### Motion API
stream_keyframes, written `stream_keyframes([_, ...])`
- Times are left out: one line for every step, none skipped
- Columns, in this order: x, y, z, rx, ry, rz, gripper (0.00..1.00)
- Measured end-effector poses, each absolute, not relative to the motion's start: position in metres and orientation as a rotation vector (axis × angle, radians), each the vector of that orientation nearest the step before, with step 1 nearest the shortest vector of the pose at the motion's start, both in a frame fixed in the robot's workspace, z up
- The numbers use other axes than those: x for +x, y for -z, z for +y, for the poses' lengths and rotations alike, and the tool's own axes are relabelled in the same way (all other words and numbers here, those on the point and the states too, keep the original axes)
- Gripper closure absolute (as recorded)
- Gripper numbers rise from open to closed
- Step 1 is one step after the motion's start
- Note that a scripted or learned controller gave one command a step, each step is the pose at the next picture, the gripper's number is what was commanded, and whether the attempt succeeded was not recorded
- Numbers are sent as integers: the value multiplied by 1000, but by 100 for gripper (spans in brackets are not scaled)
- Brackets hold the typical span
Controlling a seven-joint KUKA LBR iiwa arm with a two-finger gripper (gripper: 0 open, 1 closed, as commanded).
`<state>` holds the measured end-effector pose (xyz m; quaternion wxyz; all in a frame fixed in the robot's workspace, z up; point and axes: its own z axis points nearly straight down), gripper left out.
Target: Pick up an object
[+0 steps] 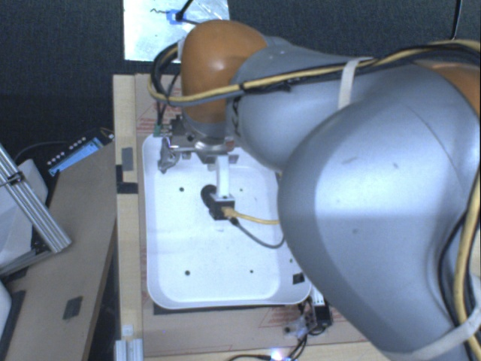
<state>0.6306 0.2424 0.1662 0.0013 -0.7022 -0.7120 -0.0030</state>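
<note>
Grey arm [376, 201] looms over white bin [188, 280]; end effector [167, 156] above bin's far-left corner, open or clenched: cannot tell.

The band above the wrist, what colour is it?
The band is orange, seen best in the camera view.

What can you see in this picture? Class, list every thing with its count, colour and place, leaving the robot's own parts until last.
bin: one, white, middle of the bench, partly under the arm
bench: one, tan, bearing the bin
foil sheet: one, silvery, top, beyond the bench
device: one, blue and black, left of the bench
rail: one, grey metal, far left
arm: one, grey with an orange band, reaching in from the right
gripper: one, metal, above the bin's far left corner
</note>
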Motion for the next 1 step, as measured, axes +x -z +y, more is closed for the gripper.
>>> stream_keyframes([633, -176, 235, -2214, 6, -2229, 100])
